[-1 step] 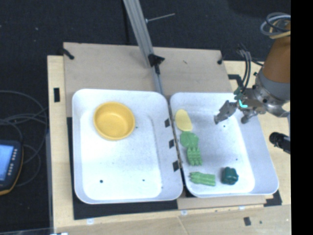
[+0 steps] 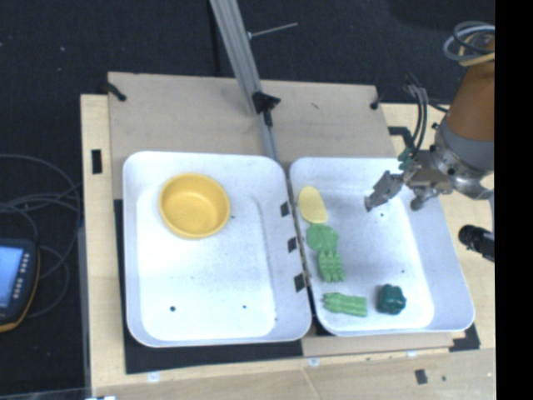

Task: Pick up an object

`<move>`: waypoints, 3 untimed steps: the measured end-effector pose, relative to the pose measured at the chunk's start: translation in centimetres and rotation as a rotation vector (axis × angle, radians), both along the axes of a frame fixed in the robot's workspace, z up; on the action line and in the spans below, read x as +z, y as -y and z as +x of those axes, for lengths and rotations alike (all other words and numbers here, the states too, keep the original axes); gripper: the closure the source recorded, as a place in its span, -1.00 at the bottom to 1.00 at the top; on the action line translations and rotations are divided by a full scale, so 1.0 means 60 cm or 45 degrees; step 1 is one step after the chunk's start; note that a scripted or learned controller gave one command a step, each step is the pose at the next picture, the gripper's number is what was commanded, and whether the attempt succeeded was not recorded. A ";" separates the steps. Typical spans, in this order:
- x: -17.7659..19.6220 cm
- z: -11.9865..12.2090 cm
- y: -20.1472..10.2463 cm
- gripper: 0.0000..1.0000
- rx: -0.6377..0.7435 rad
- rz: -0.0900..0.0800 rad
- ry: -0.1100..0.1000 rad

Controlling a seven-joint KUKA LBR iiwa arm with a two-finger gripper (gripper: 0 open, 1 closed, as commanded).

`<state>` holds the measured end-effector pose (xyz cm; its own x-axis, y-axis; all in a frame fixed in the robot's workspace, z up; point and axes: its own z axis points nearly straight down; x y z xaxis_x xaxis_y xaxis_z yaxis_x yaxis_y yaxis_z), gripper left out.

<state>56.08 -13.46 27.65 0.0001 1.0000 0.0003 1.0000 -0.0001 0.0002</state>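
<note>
The right bin (image 2: 433, 265) holds a pale yellow piece (image 2: 312, 205) near its left wall, two green toys (image 2: 323, 239) (image 2: 331, 266) below it, a light green piece (image 2: 346, 305) near the front, and a dark teal object (image 2: 391, 299) at the front right. My gripper (image 2: 398, 191) hangs over the upper right part of this bin, apart from all these objects. Its fingers are spread open with nothing between them. The arm's orange band (image 2: 475, 107) shows at the right.
The left bin (image 2: 150, 282) holds a yellow bowl (image 2: 195, 206) in its back left part. A grey metal pole (image 2: 241, 57) slants down to the seam between the bins. Cables and a handheld pendant (image 2: 12, 277) lie off the bench at left.
</note>
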 end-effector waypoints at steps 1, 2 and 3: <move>-0.102 0.007 0.001 -1.00 -0.001 0.000 -0.006; -0.199 -0.009 -0.002 -1.00 -0.001 0.000 -0.006; -0.286 -0.011 -0.001 -1.00 -0.001 0.000 -0.005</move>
